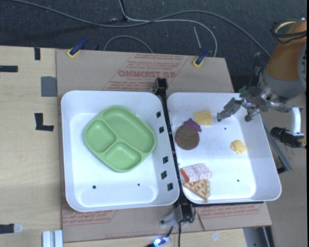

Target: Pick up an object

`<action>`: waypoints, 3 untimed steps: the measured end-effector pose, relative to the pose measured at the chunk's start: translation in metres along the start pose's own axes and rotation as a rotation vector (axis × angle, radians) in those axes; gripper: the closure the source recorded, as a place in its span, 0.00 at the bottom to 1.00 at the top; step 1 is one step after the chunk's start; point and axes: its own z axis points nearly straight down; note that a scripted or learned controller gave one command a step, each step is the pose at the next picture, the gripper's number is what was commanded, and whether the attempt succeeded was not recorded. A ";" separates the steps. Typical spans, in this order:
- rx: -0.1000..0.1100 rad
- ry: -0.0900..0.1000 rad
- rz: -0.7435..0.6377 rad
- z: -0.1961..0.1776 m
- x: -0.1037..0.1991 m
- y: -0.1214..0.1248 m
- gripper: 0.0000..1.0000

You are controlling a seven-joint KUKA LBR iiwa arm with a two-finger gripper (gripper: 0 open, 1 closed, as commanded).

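Starting at nine o'clock, I see the pale wooden bench top (20, 153) with black tape marks, then the brown printed cardboard sheet (144, 71) under both bins, pinned at twelve o'clock by two blue-and-yellow clamps (77, 47). Beyond it lies dark carpet crossed by thin grey cables (159, 19).

The left shallow white plastic bin (74, 189) holds a green three-compartment plastic tray (119, 138), lying flat near its middle.

The right shallow white plastic bin (262, 181) carries the candidates: a round brown cookie-like disc (187, 137) at its nine o'clock with a small purple piece (191, 123) touching its upper edge, a yellow block (203, 118) just beside that at eleven o'clock, a small yellow lump (238, 146) toward three o'clock, and at seven o'clock a white-and-red wrapped packet (196, 172) touching a tan waffle-textured wedge (200, 189).

My two-finger gripper (238, 113) hangs over the right bin's one o'clock corner, fingers spread wide with nothing between them, near the yellow block but apart from it. My grey arm (283, 71) comes in from three o'clock.
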 end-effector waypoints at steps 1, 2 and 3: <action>0.006 0.001 0.000 0.062 -0.006 0.001 0.00; -0.001 -0.002 -0.001 0.115 -0.005 0.001 0.00; -0.004 -0.003 -0.001 0.101 -0.005 0.002 1.00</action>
